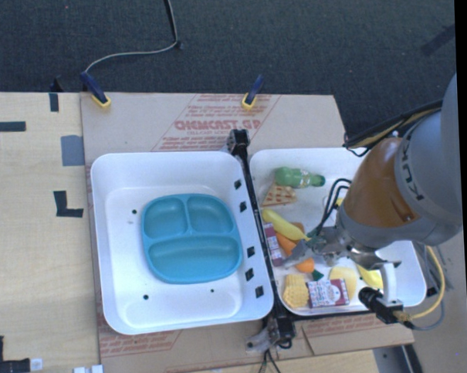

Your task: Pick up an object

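Observation:
My gripper (307, 250) is low in the right bin (412, 290), over the middle of a pile of toy food. Right beside it on the left lies an orange carrot piece (287, 244), and a small orange piece (306, 266) sits just below it. A yellow banana (284, 224) lies up and to the left of the gripper. Nothing is visibly lifted off the pile. The wrist and the arm's orange band (377, 195) hide the bin's right middle.
Also in the right bin are a green bottle (299, 177), a waffle (279, 194), a corn cob (294, 292), a red-and-white box (326, 294) and yellow pieces (344, 276). The left bin (111, 226) holds a blue divided plate (192, 238). A black divider (250, 220) separates the bins.

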`<state>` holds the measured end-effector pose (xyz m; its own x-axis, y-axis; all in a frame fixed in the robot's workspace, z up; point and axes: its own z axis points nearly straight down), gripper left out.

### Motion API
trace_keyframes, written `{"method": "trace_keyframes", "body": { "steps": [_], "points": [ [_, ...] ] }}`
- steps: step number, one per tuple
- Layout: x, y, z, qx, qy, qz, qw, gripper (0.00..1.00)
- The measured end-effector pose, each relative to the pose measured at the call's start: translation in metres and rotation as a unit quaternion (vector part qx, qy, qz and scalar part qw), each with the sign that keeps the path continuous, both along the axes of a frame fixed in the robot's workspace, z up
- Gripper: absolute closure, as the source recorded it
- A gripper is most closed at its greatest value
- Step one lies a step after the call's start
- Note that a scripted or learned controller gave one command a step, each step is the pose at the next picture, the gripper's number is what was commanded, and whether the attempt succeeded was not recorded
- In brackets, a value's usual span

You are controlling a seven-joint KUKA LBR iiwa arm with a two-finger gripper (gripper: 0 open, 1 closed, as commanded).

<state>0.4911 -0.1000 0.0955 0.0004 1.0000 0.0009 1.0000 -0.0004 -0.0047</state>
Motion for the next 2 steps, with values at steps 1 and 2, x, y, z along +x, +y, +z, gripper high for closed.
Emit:
{"method": "trace_keyframes", "body": {
  "steps": [1, 2],
  "points": [
    [0.048, 0.002, -0.009, -0.0036, -0.005, -0.001, 1.0, 0.0],
    [0.016, -0.001, -0.009, -0.002, -0.006, 0.001, 1.0, 0.0]
  ]
}}
